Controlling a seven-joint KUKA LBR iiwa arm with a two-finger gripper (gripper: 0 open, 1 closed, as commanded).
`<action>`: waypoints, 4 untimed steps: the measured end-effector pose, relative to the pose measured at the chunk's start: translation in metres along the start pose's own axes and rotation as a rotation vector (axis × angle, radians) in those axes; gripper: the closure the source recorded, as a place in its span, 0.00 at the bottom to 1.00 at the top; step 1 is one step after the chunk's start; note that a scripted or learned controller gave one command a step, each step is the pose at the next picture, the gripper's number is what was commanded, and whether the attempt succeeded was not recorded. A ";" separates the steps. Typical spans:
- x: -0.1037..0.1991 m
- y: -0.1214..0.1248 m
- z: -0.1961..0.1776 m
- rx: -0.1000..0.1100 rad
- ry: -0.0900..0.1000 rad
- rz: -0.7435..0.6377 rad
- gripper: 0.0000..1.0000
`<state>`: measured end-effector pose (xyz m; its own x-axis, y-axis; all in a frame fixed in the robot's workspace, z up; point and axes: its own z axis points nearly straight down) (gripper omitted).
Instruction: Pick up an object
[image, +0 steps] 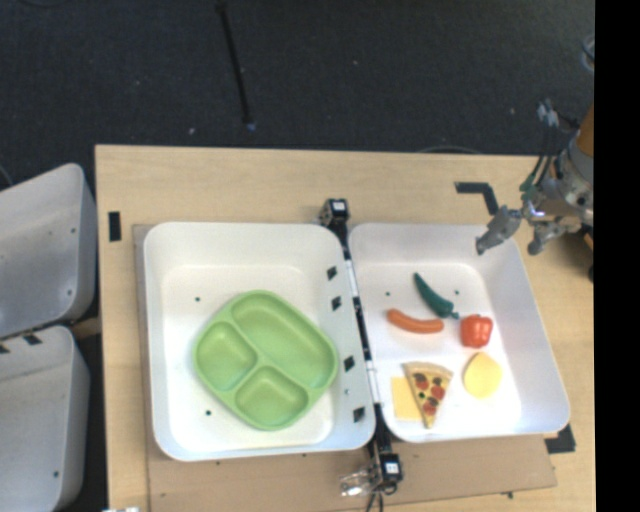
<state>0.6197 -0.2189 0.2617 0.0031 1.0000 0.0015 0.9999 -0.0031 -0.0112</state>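
**Gripper parked at the bin's far corner, food still to be chosen**

Over the upper right corner of the right bin (530, 300) hangs the gripper (516, 232), its two grey fingers spread apart with nothing between them — open and empty. It sits just at the bin's rim, well apart from the toy food lying lower in the frame.

The candidates all lie in that right bin: a dark green pepper (434, 296) toward the middle, an orange sausage (415, 321) just below it, a red pepper (477, 330) to the right of the sausage, a yellow lemon (482, 376) beneath that, and a pizza slice (429, 390) overlapping a yellow cheese square (403, 400) near the bottom edge. The left bin (165, 300) carries a green divided plate (265, 358).

For a clean pick, I would judge the red pepper or the lemon best — both stand rounded and apart from their neighbours, so the fingers could straddle one without nudging another. The pizza and cheese lie flat and look hard to get under.

Little of the arm is visible: it enters at the right edge, upper part of the frame, wrist reaching leftward toward the bin.
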 end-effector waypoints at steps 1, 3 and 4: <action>0.001 0.002 -0.008 -0.012 -0.003 -0.004 0.00; -0.007 0.002 0.093 -0.009 -0.004 -0.001 0.00; -0.003 0.001 0.154 -0.008 -0.003 -0.003 0.00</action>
<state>0.6194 -0.2215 0.1072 0.0002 1.0000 -0.0010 1.0000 -0.0002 -0.0034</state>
